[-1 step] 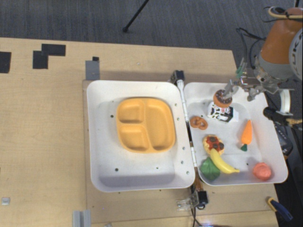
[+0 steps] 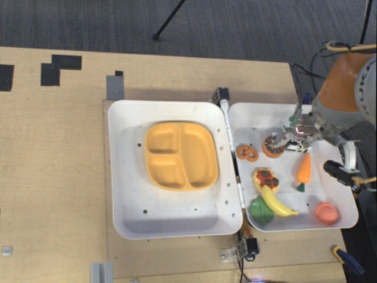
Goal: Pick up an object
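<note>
Claw (image 2: 287, 135) low in right bin (image 2: 347, 217), next to donut (image 2: 273, 147); open/closed state unreadable. Nothing lifted yet, whole pick left.

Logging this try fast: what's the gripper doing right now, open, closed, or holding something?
Gripper: cannot be told; it sits low in the right bin, right beside the chocolate donut, with nothing visibly held.

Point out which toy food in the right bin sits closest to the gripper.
The round brown donut with the dark centre, right beside the gripper at its left. The pretzel, carrot, banana and pink fruit all lie farther off.
</note>
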Tool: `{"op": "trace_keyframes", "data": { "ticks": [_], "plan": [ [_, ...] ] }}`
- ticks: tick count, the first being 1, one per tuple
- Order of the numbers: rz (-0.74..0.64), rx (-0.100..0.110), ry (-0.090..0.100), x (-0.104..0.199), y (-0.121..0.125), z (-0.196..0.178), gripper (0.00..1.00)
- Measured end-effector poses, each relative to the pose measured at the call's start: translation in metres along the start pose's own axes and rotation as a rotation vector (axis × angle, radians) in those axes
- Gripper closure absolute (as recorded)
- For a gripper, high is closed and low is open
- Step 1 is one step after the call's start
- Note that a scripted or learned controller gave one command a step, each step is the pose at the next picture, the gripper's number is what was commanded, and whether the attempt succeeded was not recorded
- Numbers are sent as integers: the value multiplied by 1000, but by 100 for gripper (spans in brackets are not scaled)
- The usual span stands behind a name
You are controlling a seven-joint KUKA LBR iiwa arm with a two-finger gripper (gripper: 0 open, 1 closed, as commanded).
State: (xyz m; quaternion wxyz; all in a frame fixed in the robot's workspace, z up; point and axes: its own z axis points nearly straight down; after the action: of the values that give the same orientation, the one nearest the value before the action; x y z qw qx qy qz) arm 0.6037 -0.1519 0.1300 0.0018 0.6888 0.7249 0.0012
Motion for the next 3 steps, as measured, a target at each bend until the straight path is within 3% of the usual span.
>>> {"op": "trace_keyframes", "data": {
  "ticks": [1,2,3],
  "plan": [
    [-131,1,1,-36,40,29,0],
    [-260,-21,-8,-32,-4,36,0],
    [-218,-25,-11,-19,-43,35,0]
  ]
}}
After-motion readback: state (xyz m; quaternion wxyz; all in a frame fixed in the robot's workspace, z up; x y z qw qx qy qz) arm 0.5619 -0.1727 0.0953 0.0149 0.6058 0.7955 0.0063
